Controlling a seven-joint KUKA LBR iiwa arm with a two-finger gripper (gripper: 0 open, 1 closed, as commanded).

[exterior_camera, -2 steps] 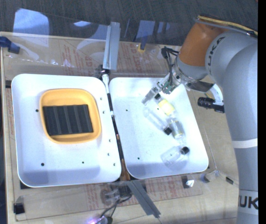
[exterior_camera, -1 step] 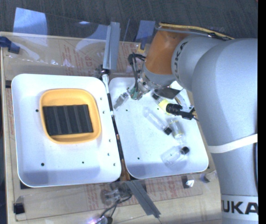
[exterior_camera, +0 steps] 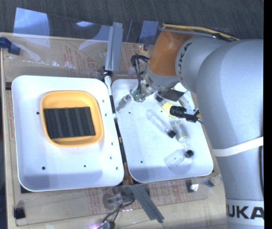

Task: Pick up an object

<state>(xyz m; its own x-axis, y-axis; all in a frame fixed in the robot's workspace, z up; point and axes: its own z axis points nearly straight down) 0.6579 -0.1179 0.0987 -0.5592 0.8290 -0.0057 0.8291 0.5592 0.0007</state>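
Claw (exterior_camera: 136, 95): low over the top-left corner of the right bin (exterior_camera: 145, 163), close to that bin's left wall.
Claw state: cannot tell; it is small and partly under the wrist, so whether it is apart, together or clamped on anything is not readable.
Arm (exterior_camera: 221, 89): grey, comes in from the view's right and covers the right bin's upper right part; orange band (exterior_camera: 164, 56) sits just above and to the right of the claw.
Clear tube (exterior_camera: 158, 120): nearest loose item to the claw, down and to the right of it, lying slantwise on the bin floor, apart from the claw.
Clear vial (exterior_camera: 180, 130): just beyond the tube's far end, farther right of the claw.
Clear bottle (exterior_camera: 176, 159): dark cap, lying on its side well below and right of the claw, near the bin's lower right corner.
Left bin (exterior_camera: 26, 128): across the divide, left of the claw.
Yellow tray (exterior_camera: 47, 101): in the left bin, well left of the claw, flat.
Dark ribbed insert (exterior_camera: 69, 122): lies inside the yellow tray.
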